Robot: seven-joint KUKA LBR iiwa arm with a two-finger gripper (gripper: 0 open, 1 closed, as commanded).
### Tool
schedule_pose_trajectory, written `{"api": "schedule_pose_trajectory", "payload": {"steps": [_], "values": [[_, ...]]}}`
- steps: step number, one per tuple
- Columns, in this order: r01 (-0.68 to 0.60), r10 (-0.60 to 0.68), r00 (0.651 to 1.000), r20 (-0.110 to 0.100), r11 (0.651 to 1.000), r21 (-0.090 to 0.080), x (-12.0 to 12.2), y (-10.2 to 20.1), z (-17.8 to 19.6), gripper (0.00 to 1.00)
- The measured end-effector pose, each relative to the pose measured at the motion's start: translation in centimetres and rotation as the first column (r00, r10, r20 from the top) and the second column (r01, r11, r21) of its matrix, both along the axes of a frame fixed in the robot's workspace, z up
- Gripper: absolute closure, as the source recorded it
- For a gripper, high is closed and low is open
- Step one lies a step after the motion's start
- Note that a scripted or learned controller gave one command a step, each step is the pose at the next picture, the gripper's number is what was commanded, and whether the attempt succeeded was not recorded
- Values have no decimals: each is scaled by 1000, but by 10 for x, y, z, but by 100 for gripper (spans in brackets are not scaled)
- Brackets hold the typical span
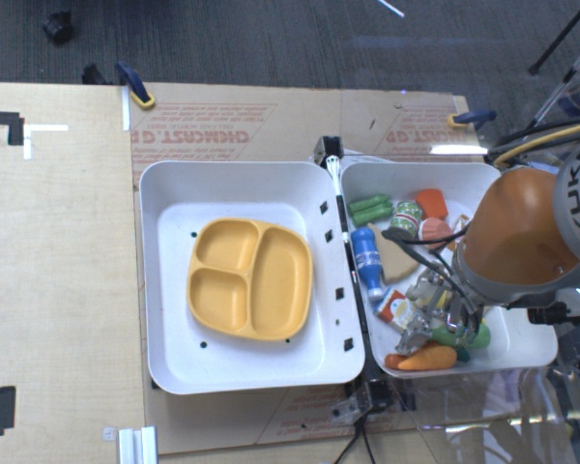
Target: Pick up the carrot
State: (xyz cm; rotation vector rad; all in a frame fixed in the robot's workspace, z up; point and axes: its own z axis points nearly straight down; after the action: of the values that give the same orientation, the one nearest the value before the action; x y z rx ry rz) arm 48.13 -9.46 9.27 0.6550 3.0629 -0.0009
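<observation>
arm: grey KUKA with orange band (pixel 520 228), reaching in from the right, over the right bin
gripper (pixel 427 329): low in the right bin, near its front wall, among cables and clutter
jaws: can't tell whether they're spread or closed; wiring and items blur together there
carrot (pixel 427 359): orange, lying flat along the front wall of the right bin, just below the gripper tip; contact can't be confirmed, nothing shows it between the fingers
right bin (pixel 522 351): white, shallow, crowded at its left half
green item (pixel 469 337): just beside the carrot's right end, partly under the gripper
blue bottle (pixel 367 259): lying lengthwise along the right bin's left wall
green vegetable (pixel 369 207): back left corner of the right bin
can (pixel 406 218): green label, next to the green vegetable
red-orange item (pixel 431 204): behind the can, near the back wall
left bin (pixel 164 288): white, touching the right bin side by side
yellow tray (pixel 251 278): three compartments, centred in the left bin
bench (pixel 48 259): light wood, cardboard sheet under both bins
</observation>
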Motion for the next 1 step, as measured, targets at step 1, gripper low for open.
{"api": "schedule_pose_trajectory", "payload": {"steps": [1], "values": [[-443, 443, 897, 8, 897, -8, 5, -18, 2, 0]]}}
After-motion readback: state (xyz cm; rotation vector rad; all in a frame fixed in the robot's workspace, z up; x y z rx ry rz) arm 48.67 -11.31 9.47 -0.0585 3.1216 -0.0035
